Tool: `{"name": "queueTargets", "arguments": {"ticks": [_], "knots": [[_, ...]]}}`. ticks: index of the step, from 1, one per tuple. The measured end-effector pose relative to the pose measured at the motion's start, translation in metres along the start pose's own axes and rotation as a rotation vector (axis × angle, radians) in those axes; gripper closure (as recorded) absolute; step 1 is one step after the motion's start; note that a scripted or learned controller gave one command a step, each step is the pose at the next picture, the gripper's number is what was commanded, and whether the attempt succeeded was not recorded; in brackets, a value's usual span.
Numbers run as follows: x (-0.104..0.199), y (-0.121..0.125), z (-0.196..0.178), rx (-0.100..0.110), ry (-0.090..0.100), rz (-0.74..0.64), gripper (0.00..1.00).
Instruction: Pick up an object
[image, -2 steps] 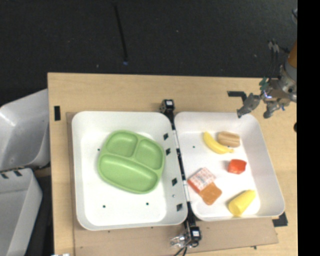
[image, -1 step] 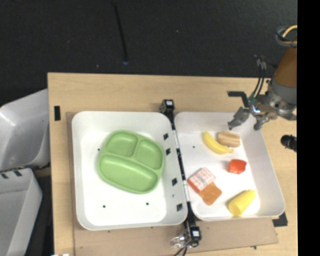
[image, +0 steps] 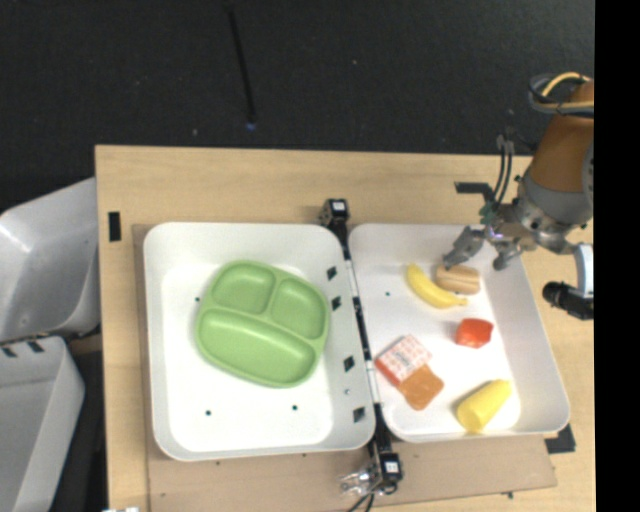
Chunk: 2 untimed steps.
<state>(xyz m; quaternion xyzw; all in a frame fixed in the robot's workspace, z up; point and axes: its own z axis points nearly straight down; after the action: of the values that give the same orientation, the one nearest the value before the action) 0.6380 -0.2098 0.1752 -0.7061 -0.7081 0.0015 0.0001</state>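
Grey arm with orange band, dark cables, metal pincer.

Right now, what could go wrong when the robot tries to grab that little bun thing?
The bun-like piece touches the banana, so the gripper might nudge the banana or catch both. Both lie close to the right bin's far wall, so a finger might bump the rim. The piece looks rounded and could slip out.

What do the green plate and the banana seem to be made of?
The green plate looks like moulded plastic with a satin finish: one even colour, rounded compartment walls, soft highlights. The banana is probably a plastic toy: uniformly yellow, smooth, faintly glossy, though real fruit cannot be ruled out from this view.
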Motion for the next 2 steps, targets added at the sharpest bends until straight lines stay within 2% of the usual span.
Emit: {"name": "queueTargets", "arguments": {"ticks": [1,2], "knots": [[-0.005,0.0,0.043,0.0,0.0,0.006,0.0],[-0.006,0.001,0.028,-0.008,-0.003,0.005,1.0]]}}
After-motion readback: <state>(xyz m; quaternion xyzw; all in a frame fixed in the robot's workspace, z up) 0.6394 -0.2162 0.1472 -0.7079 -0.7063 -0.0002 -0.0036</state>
